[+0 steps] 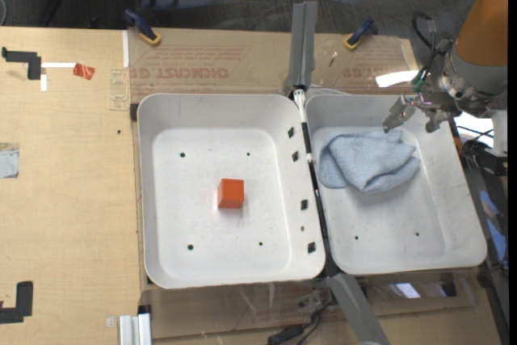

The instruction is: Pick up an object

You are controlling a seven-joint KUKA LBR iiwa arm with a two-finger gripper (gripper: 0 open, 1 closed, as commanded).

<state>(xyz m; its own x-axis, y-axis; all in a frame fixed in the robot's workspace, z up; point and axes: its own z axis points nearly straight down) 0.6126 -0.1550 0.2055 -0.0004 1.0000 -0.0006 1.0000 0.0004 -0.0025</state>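
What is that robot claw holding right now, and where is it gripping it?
Nothing is held. The gripper hangs open above the far edge of the right bin, just past the grey cloth, with nothing between its fingers. The orange block lies in the left bin.

Grey arm (485,36) reaches in from right, claw (416,114) pointing down

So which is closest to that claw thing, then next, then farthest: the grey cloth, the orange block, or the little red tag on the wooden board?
From the gripper:
1. Grey cloth, right bin, just below it.
2. Orange block, middle of the left bin.
3. Red tag, far left on the board.
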